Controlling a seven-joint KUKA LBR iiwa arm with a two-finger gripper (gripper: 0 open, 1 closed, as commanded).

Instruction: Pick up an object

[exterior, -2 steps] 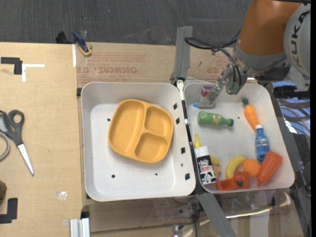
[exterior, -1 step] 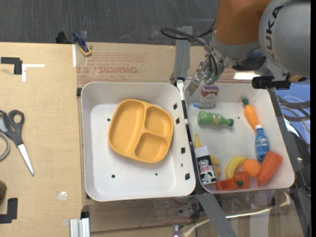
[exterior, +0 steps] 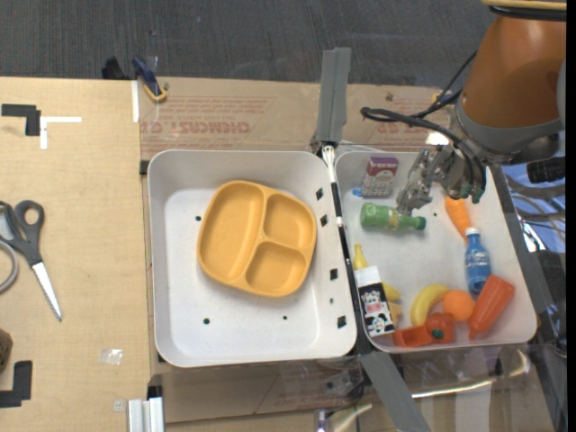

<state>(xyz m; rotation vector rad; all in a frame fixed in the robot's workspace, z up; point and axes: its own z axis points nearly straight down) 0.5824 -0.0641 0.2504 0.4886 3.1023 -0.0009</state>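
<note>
Gripper low in the right bin, just above a green bottle lying flat; grip state cannot be told. Purple carton label unreadable. Yellow divided plate occupies left bin

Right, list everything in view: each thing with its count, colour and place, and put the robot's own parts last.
plate: 1, yellow, three sections, in the left bin
green bottle: 1, lying in the right bin under the pincer
small carton: 1, purple and white, far end of the right bin
blue bottle: 1, right side of the right bin
carrot: 1, orange, just beyond the blue bottle
banana: 1, yellow, near end of the right bin
cow-print carton: 1, black and white, by the divider
scissors: 1, grey, on the bench at left
arm: 1, orange and grey, from the right
pincer: 1, grey, over the green bottle
</note>
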